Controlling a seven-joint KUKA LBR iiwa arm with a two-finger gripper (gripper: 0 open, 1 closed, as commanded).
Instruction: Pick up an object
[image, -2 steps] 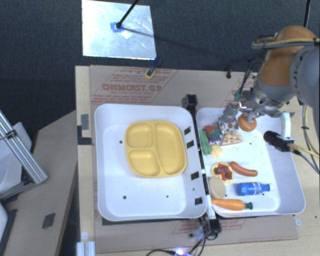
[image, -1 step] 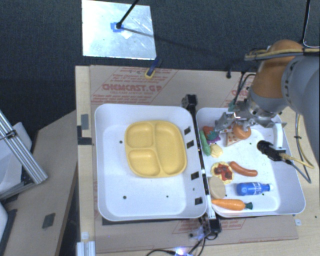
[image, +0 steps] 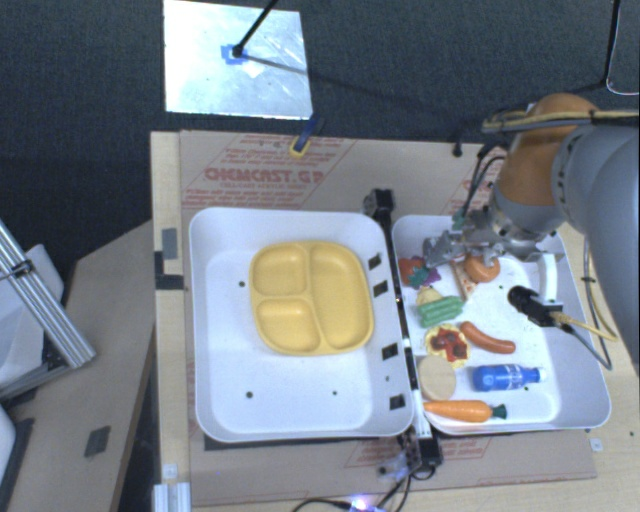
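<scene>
The right bin (image: 585, 398) holds several toy foods. My gripper (image: 437, 249) hangs low over its far left part, pointing left, just above a red piece (image: 410, 270) and a small purple piece (image: 431, 273). An orange piece (image: 484, 267) lies right behind the gripper. Nearer the front lie a yellow piece (image: 428, 296), a green vegetable (image: 440, 310), a pizza slice (image: 447, 343), a sausage (image: 488, 339), a tan disc (image: 436, 378), a blue bottle (image: 506, 377) and a carrot (image: 460, 410). I see nothing held.
The left bin (image: 222, 400) holds a yellow divided plate (image: 310, 297) at its middle. A black-clipped divider (image: 392, 290) separates the two bins. The grey arm (image: 560, 170) reaches in over the right bin's far right corner.
</scene>
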